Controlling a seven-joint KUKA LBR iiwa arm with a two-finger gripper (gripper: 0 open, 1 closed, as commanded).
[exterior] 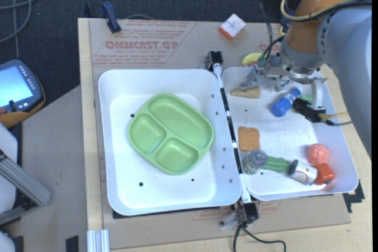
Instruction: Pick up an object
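Gripper (260, 75) hanging over the right bin (339, 144).
Grip state unclear; cracker (245, 92) lying just beside it, bottle (284, 103) near.

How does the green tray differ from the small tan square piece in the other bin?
The green tray is large and green, with three compartments; the tan square is small, flat and plain. The tray lies alone in the left bin; the square lies in the right bin, among other things. Both lie flat, away from the gripper.
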